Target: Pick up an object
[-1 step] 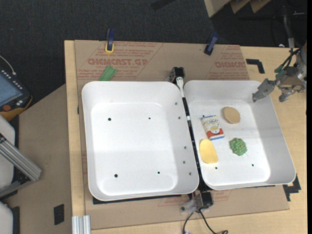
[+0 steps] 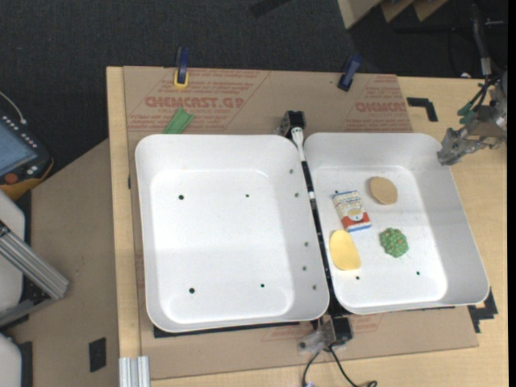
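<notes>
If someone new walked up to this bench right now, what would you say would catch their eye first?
Probably the small cluster of things in the right bin: a yellow piece near its left wall, a small carton just above that, a tan round piece and a green bumpy piece. After that, the hand hanging at that bin's upper right corner, well apart from all four things.

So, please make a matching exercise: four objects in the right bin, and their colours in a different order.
Objects:
1. round flat piece
2. small carton
3. oval piece
4. bumpy piece

Colours:
A. green
B. yellow
C. tan
D. white with red and blue

Pairs: 1-C, 2-D, 3-B, 4-A
</notes>
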`<state>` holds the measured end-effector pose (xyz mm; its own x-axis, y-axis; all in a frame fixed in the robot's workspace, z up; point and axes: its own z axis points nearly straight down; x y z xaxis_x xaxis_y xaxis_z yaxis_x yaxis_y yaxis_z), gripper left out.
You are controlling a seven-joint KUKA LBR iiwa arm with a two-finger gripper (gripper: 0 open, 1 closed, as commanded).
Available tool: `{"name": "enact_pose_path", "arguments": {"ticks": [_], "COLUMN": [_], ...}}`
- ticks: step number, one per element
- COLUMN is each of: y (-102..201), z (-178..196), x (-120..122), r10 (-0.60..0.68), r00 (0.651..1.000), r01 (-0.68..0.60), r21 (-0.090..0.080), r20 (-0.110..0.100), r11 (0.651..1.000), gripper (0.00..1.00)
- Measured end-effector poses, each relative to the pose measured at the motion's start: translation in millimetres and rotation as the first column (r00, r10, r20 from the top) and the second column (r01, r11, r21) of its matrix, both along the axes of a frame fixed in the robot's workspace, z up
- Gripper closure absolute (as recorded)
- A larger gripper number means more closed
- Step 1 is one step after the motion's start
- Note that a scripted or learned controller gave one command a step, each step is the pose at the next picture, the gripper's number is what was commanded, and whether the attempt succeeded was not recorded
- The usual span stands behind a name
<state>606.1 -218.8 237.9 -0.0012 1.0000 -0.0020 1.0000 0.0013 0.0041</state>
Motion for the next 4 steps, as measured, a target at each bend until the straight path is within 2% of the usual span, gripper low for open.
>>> {"name": "enact_pose_path", "arguments": {"ticks": [1,2,3,4], "y": [35.3,106.9,173.8,236.0], "z": [-53.4,-32.6,22.1,30.8], "x": [-101.2,-50.1,-109.0,-115.9], "r10": [-0.003,0.008,0.006,0.007], "r00": [1.000,1.000,1.000,1.000], "r01": [0.003,-0.008,-0.006,-0.007], "r21": [0.008,0.002,0.006,0.004], "r20": [-0.017,0.002,-0.004,-0.003], "r11": [1.000,1.000,1.000,1.000], "gripper": [1.00,1.00,1.00,1.00]}}
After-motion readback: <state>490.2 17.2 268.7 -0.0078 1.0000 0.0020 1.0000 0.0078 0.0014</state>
